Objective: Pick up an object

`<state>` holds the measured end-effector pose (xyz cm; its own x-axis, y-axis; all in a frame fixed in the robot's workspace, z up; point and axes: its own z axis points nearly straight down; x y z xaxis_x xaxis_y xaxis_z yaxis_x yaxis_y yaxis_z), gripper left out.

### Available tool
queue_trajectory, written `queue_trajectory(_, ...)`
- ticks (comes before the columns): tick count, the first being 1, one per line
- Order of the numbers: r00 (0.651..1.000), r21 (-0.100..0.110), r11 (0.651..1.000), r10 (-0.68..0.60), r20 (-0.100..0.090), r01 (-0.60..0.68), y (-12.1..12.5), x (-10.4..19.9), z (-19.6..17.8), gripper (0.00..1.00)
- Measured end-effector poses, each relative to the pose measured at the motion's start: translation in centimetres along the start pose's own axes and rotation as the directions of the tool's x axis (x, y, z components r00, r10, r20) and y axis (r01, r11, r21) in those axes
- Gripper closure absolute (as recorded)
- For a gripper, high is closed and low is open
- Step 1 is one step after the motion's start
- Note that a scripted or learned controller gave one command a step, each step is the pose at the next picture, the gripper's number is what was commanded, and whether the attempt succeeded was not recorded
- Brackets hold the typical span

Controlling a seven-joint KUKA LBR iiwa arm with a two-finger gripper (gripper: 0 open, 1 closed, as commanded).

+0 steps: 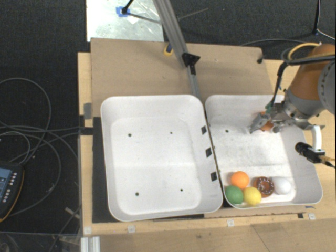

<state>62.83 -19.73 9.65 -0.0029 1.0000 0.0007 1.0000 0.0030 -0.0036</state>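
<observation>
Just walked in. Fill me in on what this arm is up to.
The arm's gripper is down in the right bin, near its far side, with something orange showing at its tip; whether it is gripped is unclear. An orange ball, green ball, yellow ball, doughnut and white ball sit clustered at the bin's near edge.

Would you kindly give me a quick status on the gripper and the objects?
Gripper low in right white bin, something orange at its tips. Orange ball, green ball, yellow ball clustered at near edge, untouched.
</observation>
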Motion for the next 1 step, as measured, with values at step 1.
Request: queue_trajectory(1, 1.000, -0.004, 1.000, -0.002, 0.001, 0.002, 0.14, -0.08, -1.47, 1.00)
